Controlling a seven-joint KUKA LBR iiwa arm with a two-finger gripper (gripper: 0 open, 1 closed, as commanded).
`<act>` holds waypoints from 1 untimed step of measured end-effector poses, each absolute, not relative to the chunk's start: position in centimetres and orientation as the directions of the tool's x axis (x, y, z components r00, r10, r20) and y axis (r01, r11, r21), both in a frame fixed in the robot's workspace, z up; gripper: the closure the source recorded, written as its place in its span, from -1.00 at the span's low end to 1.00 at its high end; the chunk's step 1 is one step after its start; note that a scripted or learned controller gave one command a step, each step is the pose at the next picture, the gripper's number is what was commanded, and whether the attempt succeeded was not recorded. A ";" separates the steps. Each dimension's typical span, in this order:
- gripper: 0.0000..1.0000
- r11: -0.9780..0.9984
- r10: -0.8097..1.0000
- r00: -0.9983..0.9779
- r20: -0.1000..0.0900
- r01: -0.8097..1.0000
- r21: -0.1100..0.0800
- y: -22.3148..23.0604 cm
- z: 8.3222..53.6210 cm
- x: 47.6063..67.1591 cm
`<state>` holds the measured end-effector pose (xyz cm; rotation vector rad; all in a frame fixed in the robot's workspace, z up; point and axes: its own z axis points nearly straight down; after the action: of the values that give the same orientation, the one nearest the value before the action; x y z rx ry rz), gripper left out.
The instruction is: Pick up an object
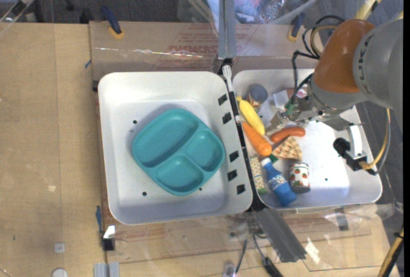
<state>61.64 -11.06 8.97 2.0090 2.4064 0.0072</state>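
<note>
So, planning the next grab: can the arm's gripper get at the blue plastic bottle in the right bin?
Probably yes: the blue plastic bottle lies uncovered on top, though a small can crowds one side.

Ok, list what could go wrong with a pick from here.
1. The toys in the right bin are packed close: banana, carrot, sausage and waffle touch or nearly touch, so the hand may catch two or nudge its target aside.
2. The blue bottle and small can could roll.
</note>
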 end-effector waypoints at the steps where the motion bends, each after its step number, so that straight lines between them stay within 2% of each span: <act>1: 1.00 0.174 0.985 -0.174 -0.008 0.985 0.014 -11.4 10.1 61.8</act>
<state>61.81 -11.45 10.12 2.0085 2.3954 0.0088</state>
